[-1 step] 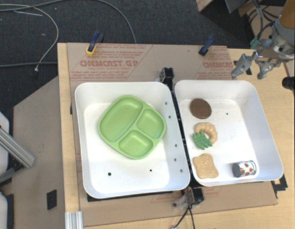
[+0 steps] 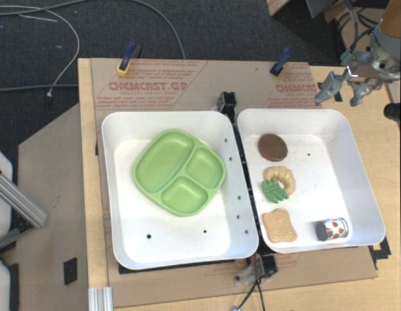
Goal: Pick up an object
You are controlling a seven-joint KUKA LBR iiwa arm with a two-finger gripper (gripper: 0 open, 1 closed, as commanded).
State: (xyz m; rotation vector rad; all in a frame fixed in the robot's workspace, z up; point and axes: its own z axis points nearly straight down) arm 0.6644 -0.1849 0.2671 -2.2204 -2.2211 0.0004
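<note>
Down at the near edge of the right bin sit two things side by side: a tan slice of toast and, toward the arm's side, a small can lying on its side, red and white showing on its end. Moving up the bin from the toast, we find a pale ring-shaped pastry with a small green toy touching its near side, and beyond that a dark brown round cookie close to the far wall. All five lie along the bin's inner half or near edge, loose on the white floor, none lifted.

Across the divider from the right bin, the left bin carries a green divided plate, three compartments, turned at an angle.

Now the arm: it comes in past the right bin's far corner, wrist pointing down, hanging over the cardboard-topped bench rather than over the bin. The gripper has its two grey fingers spread well apart, and nothing sits between them. It is well clear of every item, the cookie being the closest to it.

Two clamps, a blue and yellow clamp and a blue clamp, pinch the bench's far edge.
</note>
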